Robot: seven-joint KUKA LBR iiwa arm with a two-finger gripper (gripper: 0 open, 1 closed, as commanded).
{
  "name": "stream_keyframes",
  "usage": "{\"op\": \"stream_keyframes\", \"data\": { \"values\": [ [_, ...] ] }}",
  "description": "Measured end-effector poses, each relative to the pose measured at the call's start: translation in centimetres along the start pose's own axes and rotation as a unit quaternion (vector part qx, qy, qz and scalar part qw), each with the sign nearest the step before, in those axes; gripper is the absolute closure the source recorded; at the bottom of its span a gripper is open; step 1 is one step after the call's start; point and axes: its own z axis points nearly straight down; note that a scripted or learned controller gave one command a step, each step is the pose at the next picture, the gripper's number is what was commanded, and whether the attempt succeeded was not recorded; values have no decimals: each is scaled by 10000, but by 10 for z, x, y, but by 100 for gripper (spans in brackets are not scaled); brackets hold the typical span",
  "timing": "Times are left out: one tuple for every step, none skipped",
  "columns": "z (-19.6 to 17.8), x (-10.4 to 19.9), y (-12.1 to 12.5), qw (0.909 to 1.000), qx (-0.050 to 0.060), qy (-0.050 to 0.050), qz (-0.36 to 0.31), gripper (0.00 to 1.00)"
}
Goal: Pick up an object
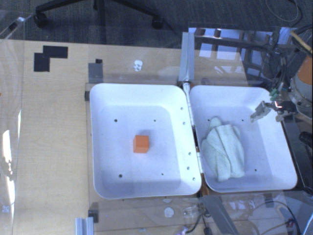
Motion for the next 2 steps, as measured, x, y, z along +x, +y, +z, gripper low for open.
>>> {"op": "stream_keyframes", "data": {
  "values": [
    [105, 17, 36, 10000, -25, -9, 42, 0],
    [95, 18, 38, 10000, -37, -14, 10, 100]
  ]
}}
